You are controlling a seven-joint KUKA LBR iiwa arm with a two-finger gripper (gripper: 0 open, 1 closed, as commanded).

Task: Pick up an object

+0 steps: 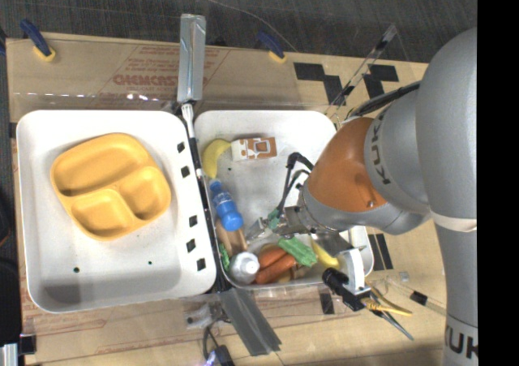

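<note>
Looking down from the camera view: arm reaching into the right bin, gripper low over the pile at the near end. Can't tell if it's grabbing anything, too much clutter and wrist in the way. Carrot, green piece, blue bottle, yellow ball-ish thing and small carton all lying in that bin. Left bin just holding a yellow divided tray. Probably mid-attempt; nothing visibly lifted yet, so grab and lift both left.
</note>
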